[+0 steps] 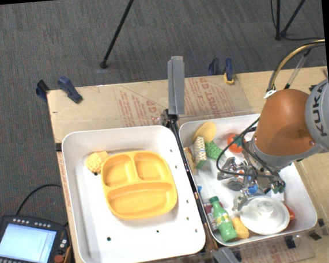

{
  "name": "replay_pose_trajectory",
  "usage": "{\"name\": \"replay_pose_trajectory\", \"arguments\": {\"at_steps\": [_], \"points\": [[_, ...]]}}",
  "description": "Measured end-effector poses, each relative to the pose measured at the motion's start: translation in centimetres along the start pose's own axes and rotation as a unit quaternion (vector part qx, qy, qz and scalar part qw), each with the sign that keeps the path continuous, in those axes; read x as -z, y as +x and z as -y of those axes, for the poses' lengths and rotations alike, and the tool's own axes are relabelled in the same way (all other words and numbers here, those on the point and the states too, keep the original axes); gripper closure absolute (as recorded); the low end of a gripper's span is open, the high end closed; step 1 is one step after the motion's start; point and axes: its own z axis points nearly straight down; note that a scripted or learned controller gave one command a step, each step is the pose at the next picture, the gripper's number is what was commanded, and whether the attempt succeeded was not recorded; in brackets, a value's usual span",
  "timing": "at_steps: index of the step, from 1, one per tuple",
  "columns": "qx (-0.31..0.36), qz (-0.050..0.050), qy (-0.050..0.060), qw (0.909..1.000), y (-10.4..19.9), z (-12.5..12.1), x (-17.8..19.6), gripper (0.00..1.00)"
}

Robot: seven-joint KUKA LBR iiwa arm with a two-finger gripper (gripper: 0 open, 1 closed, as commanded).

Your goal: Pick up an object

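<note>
The claw (246, 185) hangs low over the middle of the right shallow white bin (306, 198); whether it is open or closed cannot be told, and nothing shows gripped in it. Items crowd it: a round white lidded bowl (266, 215) just below, a green plastic bottle (222, 219) near the bottom-left corner, and a white corn cob (200, 149) by the top rim. The left white bin (80, 188) holds a yellow divided plastic tray (139, 183), with bare floor along its left and bottom edges.
</note>
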Motion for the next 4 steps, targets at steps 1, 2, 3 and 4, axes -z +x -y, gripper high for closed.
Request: {"name": "replay_pose_trajectory", "arguments": {"at_steps": [1, 2, 3, 4], "points": [[0.003, 0.001, 0.0, 1.0, -0.1, -0.1, 1.0, 1.0], [0.003, 0.001, 0.0, 1.0, -0.1, -0.2, 1.0, 0.0], [0.08, 0.0, 0.0, 0.9968, -3.3, 0.7, -1.0, 0.0], [0.071, -0.001, 0.0, 0.9975, 0.9, -1.6, -1.0, 0.0]]}}
